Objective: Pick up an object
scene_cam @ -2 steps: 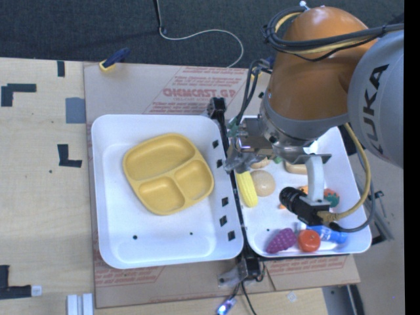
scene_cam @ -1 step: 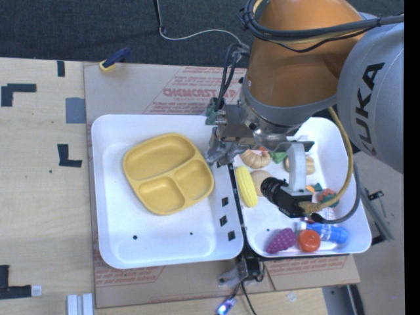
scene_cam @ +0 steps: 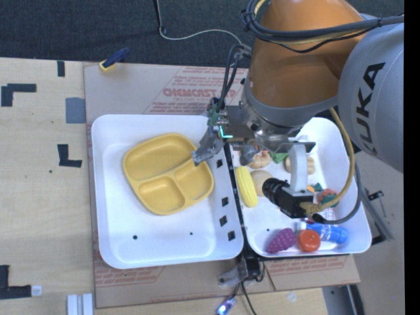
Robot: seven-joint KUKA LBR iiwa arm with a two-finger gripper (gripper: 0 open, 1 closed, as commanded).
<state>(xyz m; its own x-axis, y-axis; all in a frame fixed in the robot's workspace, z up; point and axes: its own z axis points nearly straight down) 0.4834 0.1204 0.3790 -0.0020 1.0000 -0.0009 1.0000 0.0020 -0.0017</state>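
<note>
- Camera view: grey KUKA arm with the orange band hangs over the divider between the two shallow white bins, wrist low above the right bin's (scene_cam: 341, 143) far-left part.
- Two-finger gripper (scene_cam: 252, 155) sits just above the clutter by the right bin's left wall; can't tell how the jaws stand, the wrist body hides them. Nothing visibly held.
- Likeliest target, my call: yellow plastic corn cob (scene_cam: 247, 186), lying against the right bin's left wall, just toward the near edge from the gripper. Long axis runs roughly far-to-near, parallel to the divider.
- So the move turns on a short shift toward the near edge, jaws closing across the cob's width.
- Other right-bin items: purple toy grape bunch (scene_cam: 281, 240), orange-red round toy (scene_cam: 309, 241) at the near edge, touching or almost.
- Left bin (scene_cam: 108, 228) holds a yellow three-compartment plastic plate (scene_cam: 167, 172), centre.
</note>
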